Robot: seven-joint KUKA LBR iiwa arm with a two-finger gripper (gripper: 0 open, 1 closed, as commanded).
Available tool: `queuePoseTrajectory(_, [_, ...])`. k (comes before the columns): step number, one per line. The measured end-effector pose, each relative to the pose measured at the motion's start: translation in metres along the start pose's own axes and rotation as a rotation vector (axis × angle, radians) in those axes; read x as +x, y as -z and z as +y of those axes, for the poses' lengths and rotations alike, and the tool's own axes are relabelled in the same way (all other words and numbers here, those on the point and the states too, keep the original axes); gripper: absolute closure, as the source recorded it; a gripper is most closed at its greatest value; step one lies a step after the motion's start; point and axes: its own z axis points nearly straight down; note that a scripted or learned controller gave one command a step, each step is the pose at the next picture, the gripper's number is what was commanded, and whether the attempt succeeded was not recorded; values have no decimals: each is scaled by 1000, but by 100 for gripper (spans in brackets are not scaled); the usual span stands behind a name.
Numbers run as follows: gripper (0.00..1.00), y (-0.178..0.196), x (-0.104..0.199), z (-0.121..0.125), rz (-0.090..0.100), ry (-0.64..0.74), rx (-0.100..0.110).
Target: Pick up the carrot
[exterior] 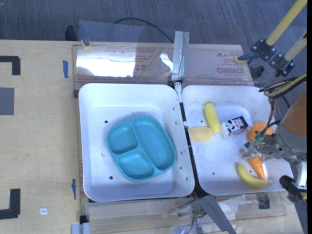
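The carrot (258, 166), a short orange cone, lies near the front right of the right bin (219, 172), its tip pointing toward the front edge. It rests against the upper side of a yellow banana (251, 176). My gripper (253, 149) hangs right over the carrot's thick upper end, with the arm's grey wrist and orange band (295, 120) coming in from the right. The contact between gripper and carrot is hidden by the gripper body.
The right bin also holds a corn cob (211, 117), a pale yellow lump (201, 133), a small black-and-white carton (234, 125) and an orange fruit (260, 129) just behind the gripper. A blue divided plate (141, 147) sits in the left bin (92, 130).
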Motion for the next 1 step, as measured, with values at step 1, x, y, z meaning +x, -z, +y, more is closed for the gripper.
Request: queuePoseTrajectory(1, [100,151,75,70,1,-70,1])
